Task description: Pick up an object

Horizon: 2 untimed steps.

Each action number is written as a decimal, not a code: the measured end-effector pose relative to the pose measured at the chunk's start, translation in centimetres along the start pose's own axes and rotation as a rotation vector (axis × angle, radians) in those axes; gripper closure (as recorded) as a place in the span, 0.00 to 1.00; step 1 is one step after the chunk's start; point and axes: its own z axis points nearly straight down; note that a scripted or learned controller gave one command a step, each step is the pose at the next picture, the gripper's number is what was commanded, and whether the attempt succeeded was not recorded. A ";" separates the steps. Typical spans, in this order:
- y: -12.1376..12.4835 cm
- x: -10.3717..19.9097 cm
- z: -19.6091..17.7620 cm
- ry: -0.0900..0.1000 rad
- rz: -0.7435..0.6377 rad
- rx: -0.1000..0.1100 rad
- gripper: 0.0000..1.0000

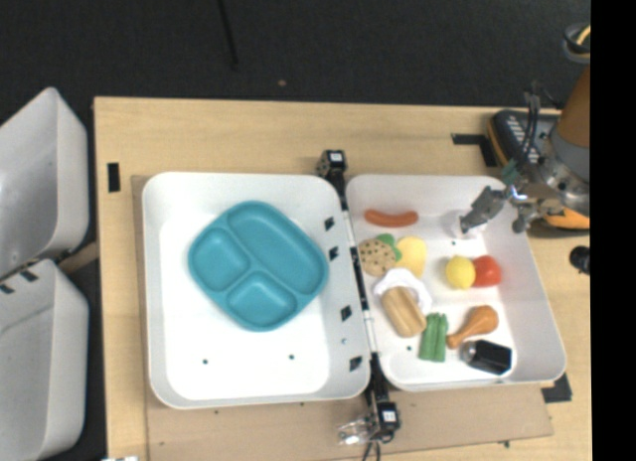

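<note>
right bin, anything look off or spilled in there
Nothing stands out. The toy food lies loosely clustered inside the right bin, none over the rim. The blue plate sits flat in the left bin.

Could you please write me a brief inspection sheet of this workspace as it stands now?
Surface: tan wooden bench bearing two shallow white bins, left bin and right bin.
Job's things: in the right bin, a red sausage, yellow lemon, red tomato, green pod, bread roll, brown drumstick, black block.
Clutter: blue compartment plate in the left bin.
Grippers: grey gripper above the right bin's far side, holding nothing.
Cables: nothing seen.
Surroundings: dark floor, white panels.
</note>
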 end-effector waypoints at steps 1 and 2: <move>0.2 0.1 -0.7 -0.002 -0.003 -0.011 0.00; 0.0 0.3 3.7 -0.003 -0.003 -0.008 0.00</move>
